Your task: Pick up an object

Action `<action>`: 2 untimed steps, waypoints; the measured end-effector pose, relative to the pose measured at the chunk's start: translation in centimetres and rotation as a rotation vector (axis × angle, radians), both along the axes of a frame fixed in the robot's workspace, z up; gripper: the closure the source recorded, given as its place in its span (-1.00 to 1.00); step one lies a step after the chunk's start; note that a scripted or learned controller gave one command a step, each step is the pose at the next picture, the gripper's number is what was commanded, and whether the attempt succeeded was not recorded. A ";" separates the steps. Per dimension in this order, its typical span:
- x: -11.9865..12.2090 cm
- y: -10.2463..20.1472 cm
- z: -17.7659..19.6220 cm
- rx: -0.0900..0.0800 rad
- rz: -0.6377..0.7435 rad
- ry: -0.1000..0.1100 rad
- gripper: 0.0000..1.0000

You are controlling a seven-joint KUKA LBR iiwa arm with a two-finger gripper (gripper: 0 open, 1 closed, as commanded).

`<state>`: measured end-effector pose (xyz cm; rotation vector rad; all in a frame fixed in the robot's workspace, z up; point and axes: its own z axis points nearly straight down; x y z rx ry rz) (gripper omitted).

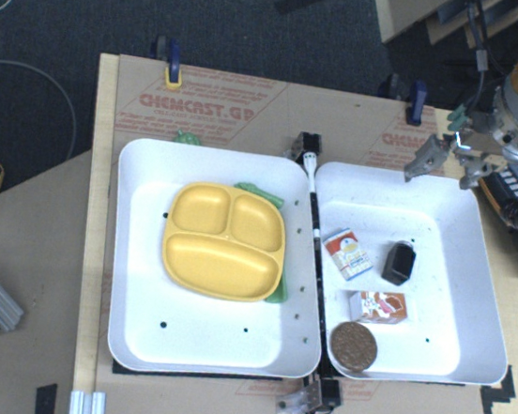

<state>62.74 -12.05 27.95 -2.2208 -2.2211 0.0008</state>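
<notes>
My end effector (447, 158) hangs spread and grasping nothing above the right bin's (478, 268) far rim, well apart from the black block (399, 262) inside.

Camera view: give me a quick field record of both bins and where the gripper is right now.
left bin: yellow divided plate, lying on a green item that shows at its far and right edges
right bin: small red-and-white carton, black block, red-and-white packet, brown round disc
disc position: near left corner
gripper: above the right bin's far edge, holding nothing, fingers spread
task status: no object picked yet
</notes>
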 end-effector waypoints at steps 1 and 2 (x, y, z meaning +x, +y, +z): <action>-5.5 1.2 16.5 -0.003 0.001 -0.018 -1.00; -5.3 1.2 16.7 -0.003 0.002 -0.007 1.00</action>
